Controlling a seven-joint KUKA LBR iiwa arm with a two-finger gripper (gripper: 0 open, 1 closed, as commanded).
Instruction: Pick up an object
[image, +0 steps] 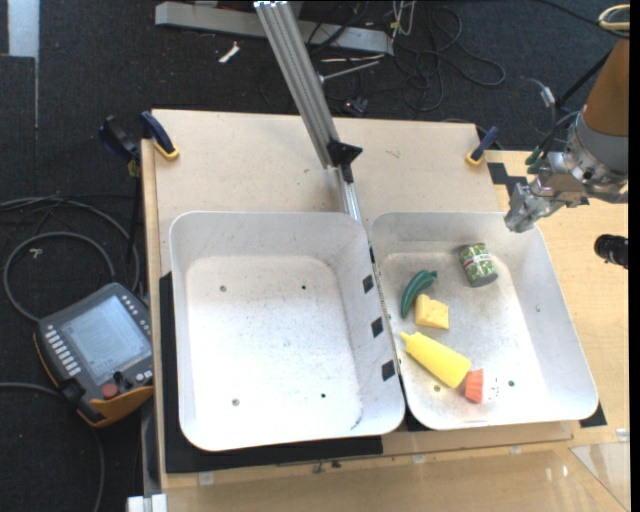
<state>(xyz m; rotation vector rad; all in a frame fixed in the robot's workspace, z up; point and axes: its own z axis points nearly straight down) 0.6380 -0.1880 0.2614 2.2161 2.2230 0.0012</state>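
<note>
nearest the camera, the pale wooden table (300, 150) shows its front edge, with a black mat under the two white bins. the left bin (200, 240) has only small dark specks on its floor. in the right bin (560, 330), the closest thing is a small red and white piece (476, 386) touching the orange tip of a yellow bottle-shaped toy (436, 358), which lies slanted toward the divider between the bins. just behind it sits a yellow wedge (432, 314), touching a curved green pepper-like toy (415, 290). farther back and apart from these, a small green can (479, 264) lies tilted; its label carries a print too small to read. black tabs line the seam where the bins meet.

over the right bin's far right corner hangs the end effector (519, 217), with nothing between its fingers; they look pressed together, though the view is too blurred there to be sure. the grey wrist and orange band rise toward the right edge.

beyond the bins, yellow-tipped clamps (158, 137) grip the table's far corners, and a slanted aluminium rail (305, 85) comes down to the seam. on the dark carpet to the left lies a teach pendant (95, 345) with its cable; its screen text is unreadable. more cables are strewn at the back.
</note>
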